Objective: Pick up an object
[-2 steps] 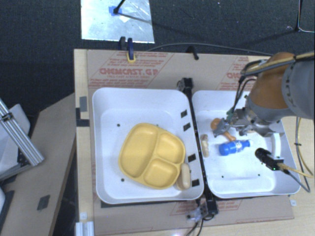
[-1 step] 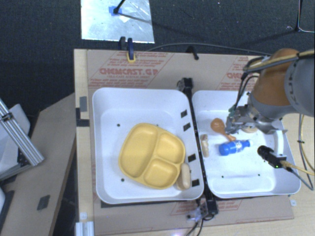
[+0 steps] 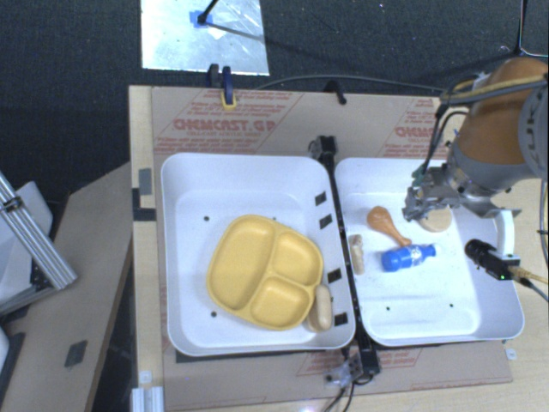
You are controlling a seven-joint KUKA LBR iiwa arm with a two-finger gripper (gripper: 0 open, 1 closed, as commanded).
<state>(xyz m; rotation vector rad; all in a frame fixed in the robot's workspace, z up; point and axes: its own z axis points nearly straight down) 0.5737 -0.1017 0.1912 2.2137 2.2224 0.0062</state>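
Two white bins side by side; arm [image 3: 502, 123] comes in from the right, over the right bin [image 3: 429, 316]. Gripper [image 3: 420, 206] sits low in that bin's upper part. Whether it is apart, together or clamped on something: cannot tell from this angle. Nothing visibly held. Round tan disc [image 3: 437, 221] just beside and below the gripper, partly under it; touching or not, unclear. Orange-brown drumstick-shaped toy [image 3: 386, 223] to the gripper's left, near but apart, thin end pointing down-right. Blue bottle [image 3: 407, 257] lying on its side below the gripper, just under the drumstick's thin end, cap end to the right. Small beige piece [image 3: 356, 253] at the right bin's left wall, well left of the gripper. Left bin [image 3: 197, 187] has a yellow divided tray [image 3: 266, 271], tilted diamond-wise, with a beige oblong [image 3: 322, 307] at its lower right corner, touching its rim. Both well apart from the gripper.
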